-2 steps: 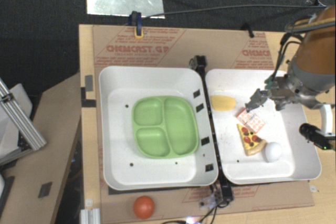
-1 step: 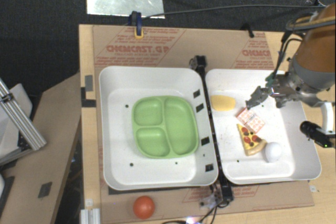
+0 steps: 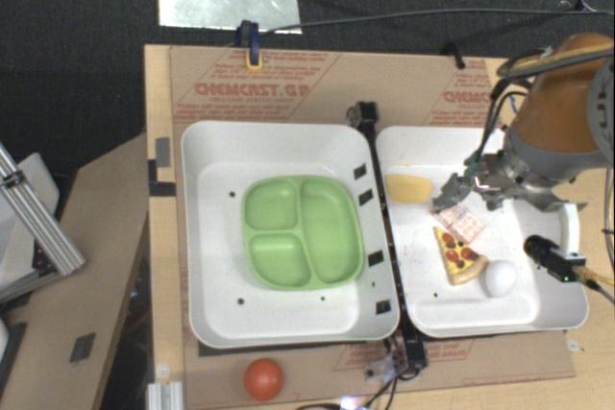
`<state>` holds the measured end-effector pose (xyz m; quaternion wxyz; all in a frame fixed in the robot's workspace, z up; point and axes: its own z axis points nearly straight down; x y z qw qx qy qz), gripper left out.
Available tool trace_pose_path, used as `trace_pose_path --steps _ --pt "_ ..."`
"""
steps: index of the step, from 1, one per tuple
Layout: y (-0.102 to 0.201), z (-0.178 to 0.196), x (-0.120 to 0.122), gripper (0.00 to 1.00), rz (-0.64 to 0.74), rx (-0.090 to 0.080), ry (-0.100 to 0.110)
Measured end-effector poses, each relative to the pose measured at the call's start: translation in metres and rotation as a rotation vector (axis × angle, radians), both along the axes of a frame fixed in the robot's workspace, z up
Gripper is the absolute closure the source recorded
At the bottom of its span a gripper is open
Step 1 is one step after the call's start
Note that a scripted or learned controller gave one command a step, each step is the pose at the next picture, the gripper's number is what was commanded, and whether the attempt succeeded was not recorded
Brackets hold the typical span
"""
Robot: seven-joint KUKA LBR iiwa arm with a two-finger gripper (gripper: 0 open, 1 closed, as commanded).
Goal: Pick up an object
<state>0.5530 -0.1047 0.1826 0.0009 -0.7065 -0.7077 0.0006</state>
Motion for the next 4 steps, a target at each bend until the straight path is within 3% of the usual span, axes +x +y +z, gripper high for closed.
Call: trace_pose_path --steps 1,2,3,4 --pt "0.001 -0.063 0.000 0.00 0.000 0.000 0.002" --pt "-0.001 -0.095 0.003 0.00 -0.002 -0.005 -0.010" --pt "-0.004 -0.080 0.006 1.00 -0.003 -0.011 -0.024" --pt "-0.005 -0.016 0.007 1.00 0.002 -0.002 -0.009"
